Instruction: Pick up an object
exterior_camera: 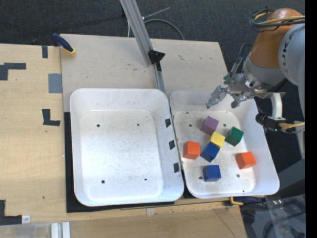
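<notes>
Hovering above the far rim of the right bin [257,182], claw [226,97] spread open with nothing between its fingers, likely poised to descend on a block. Clustered near the bin's middle: purple block [210,124], yellow block [217,139] touching a blue block [209,151], orange block [191,149] just beside them. Set slightly apart: green block [234,135], second orange block [245,159], second blue block [212,172]. Probably easiest to take: the loose ones, with room for fingers either side. Sitting alongside on the desk [29,133]: left bin [79,103].
</notes>
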Controlling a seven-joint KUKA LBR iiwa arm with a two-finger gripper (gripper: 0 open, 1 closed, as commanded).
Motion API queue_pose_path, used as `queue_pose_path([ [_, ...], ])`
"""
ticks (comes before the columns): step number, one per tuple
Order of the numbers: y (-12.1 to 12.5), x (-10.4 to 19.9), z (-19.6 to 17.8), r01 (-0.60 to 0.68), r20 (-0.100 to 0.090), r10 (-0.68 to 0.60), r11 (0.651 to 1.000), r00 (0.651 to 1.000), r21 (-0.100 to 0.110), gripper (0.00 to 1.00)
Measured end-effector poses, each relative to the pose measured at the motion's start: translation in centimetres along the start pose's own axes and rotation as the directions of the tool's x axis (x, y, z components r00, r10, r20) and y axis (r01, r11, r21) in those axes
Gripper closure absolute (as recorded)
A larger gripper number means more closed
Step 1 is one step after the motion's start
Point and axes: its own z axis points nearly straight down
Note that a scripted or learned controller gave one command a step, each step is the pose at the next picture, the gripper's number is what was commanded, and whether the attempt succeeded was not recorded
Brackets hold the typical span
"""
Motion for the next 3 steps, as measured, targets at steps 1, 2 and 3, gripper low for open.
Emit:
queue_pose_path([
  [1, 0.0, 0.0, 0.0, 0.000, 0.000, 0.000, 1.000, 1.000, 0.000, 0.00],
  [2, 0.8, -0.2, 5.6, 0.000, 0.001, 0.000, 1.000, 1.000, 0.005, 0.00],
  [3, 0.7, -0.1, 11.0, -0.001, 0.000, 0.001, 1.000, 1.000, 0.006, 0.00],
])
